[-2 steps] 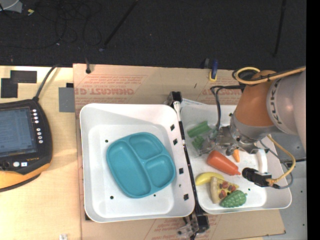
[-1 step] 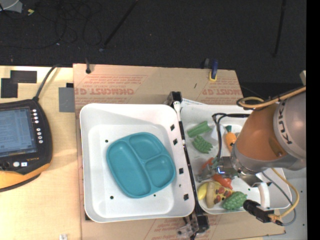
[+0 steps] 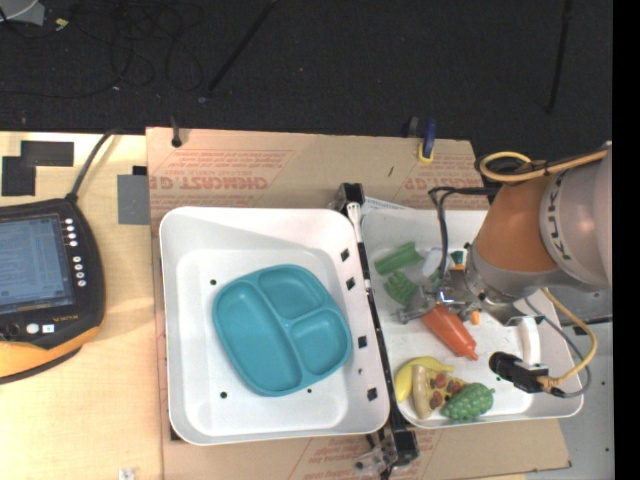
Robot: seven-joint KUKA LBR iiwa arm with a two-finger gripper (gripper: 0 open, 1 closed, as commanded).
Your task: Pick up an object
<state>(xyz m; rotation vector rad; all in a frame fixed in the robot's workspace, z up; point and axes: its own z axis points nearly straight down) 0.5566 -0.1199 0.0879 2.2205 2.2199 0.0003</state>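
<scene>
Banana (image 3: 412,380): yellow, curved, at the near edge of the right bin (image 3: 395,226), close to its near-left corner; some small reddish-brown bits lie against its right side, too small to name.
Green bumpy toy (image 3: 468,401): just right of the banana, touching or almost touching it, also at the near edge; looks like a broccoli head or a bunch of grapes, I cannot tell which.
Carrot (image 3: 452,332): orange, lying slantwise in the middle of the right bin, thick end up-left, tip pointing toward the near right; it sits just behind the banana.
Claw (image 3: 432,304): down inside the right bin, at the thick end of the carrot and right beside it; whether it is open or closed cannot be told, and nothing is seen held in it.
Arm (image 3: 520,233): grey with its orange band, reaching in from the right over the far half of the right bin.
Green pieces: one longer block (image 3: 398,259) toward the far left of the right bin, and a smaller ridged one (image 3: 401,288) just nearer, left of the claw.
Left bin (image 3: 190,268): holds a teal divided plate (image 3: 281,328), lying flat near its middle.
Cardboard sheet (image 3: 250,173): under both bins.
Counter (image 3: 80,408): bears a handheld control screen (image 3: 40,268) well left of the bins.
</scene>
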